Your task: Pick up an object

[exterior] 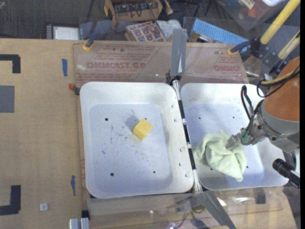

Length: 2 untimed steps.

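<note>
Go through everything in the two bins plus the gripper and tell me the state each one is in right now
Yellow block: resting in the left bin, tilted on a corner, apart from the walls.
Pale green cloth: crumpled in a heap in the right bin, near its front left.
Gripper: down at the cloth's upper right edge, touching it.

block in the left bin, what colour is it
Yellow; the block shows plainly in the camera view.

A small yellow block [142,129] lies turned at an angle near the middle of the left bin [95,97]. A crumpled pale green cloth [220,157] lies bunched in the right bin [209,97], toward its front left.
</note>
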Tool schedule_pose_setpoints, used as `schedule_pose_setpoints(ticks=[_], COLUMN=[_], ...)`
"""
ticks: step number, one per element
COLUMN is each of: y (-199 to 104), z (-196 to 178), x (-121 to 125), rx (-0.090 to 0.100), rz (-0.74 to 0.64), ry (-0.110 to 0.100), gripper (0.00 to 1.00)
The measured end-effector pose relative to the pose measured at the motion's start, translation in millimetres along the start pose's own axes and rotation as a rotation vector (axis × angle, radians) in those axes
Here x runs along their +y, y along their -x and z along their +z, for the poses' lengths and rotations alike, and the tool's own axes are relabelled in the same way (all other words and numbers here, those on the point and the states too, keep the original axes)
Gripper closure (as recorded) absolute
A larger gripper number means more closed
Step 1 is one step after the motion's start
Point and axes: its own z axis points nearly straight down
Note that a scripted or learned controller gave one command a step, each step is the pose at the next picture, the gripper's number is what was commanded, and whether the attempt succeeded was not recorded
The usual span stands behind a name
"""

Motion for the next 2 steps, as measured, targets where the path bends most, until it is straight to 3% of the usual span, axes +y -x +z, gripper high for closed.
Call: schedule_pose_setpoints(ticks=[1,2], y=[-17,-63], z=[15,-13], x=[6,24], rx=[0.003,0.001], rz=[0.315,0.684], ry=[-0.004,-0.004], gripper=[1.0,1.0])
